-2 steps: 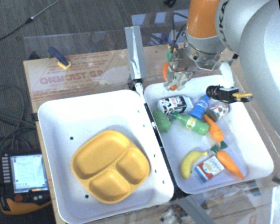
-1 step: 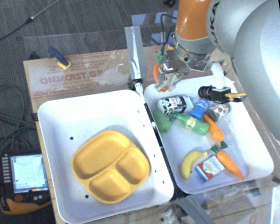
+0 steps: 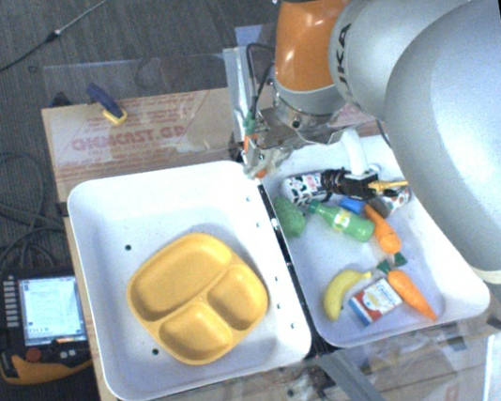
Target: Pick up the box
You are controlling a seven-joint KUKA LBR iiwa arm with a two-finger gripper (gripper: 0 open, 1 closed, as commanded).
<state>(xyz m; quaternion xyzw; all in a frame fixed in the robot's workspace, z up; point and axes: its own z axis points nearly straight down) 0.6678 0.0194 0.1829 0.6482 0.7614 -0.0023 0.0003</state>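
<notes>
Hand (image 3: 257, 155) hovers above bins' far edge, box (image 3: 374, 302) well apart.

Tray (image 3: 198, 297) in left bin (image 3: 94, 230); box (image 3: 375, 301) beside banana (image 3: 340, 291) in right bin (image 3: 457, 298).

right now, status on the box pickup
Gripper at right bin's far-left corner, no box in it. Box at near edge, between banana and carrot.

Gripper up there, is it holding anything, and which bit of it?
It cannot be told. The gripper sits at the top edge between the two bins, small and blurred. The box lies in the right bin beside the banana, apart from it.
</notes>
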